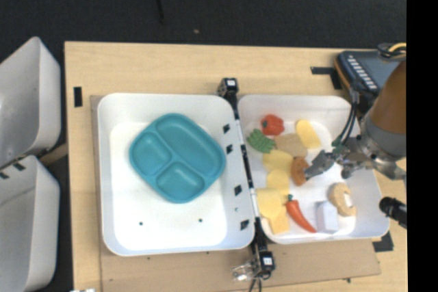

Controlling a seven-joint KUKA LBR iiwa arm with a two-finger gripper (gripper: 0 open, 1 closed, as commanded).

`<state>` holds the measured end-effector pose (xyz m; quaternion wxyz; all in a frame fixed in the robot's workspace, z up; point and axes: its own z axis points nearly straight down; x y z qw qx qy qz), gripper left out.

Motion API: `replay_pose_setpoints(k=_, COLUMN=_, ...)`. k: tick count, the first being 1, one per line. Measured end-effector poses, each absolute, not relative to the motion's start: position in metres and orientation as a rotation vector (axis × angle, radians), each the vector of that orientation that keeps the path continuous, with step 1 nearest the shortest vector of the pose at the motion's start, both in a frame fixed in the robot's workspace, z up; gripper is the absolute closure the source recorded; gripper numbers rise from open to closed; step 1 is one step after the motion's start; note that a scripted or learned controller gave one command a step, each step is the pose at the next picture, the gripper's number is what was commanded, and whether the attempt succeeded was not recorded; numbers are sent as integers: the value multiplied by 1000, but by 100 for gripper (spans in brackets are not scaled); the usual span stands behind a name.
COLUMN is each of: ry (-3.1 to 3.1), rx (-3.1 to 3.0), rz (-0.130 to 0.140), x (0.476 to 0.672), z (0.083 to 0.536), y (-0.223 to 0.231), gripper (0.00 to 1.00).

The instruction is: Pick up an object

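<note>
**A:** Looks like it's reaching in for the grab. The grey arm with the orange band is leaning in from the right, jaws apart over the right white bin.

**B:** Nothing's between them yet. The small brown lumpy toy food piece is sitting just left of the tips, so I'd guess it's needing to drop and close on that.

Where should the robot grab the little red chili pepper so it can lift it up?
Grab the red chili pepper around its middle, coming straight down from above. It lies flat and slanted in the right bin, long and thin, so the fingers should probably close across its narrow width. The yellow pieces sit close on its left, so there's little room there.
</note>
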<state>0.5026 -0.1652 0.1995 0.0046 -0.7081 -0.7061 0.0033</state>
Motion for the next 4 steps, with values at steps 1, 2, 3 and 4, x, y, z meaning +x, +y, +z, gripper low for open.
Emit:
replay_pose_setpoints(k=1, ry=-2223, rx=-2221, rz=1, x=505, z=205, y=-165, gripper=0)
replay_pose_setpoints(k=2, ry=-2218, rx=-2221, rz=5, x=502, z=155, y=-176, gripper=0)
replay_pose_setpoints(k=3, ry=-2218, rx=-2220, rz=5, x=501, z=101, y=-176, gripper=0)
replay_pose_setpoints(k=4, ry=-2214, rx=-2229, rz=1, x=503, z=114, y=-177, gripper=100)
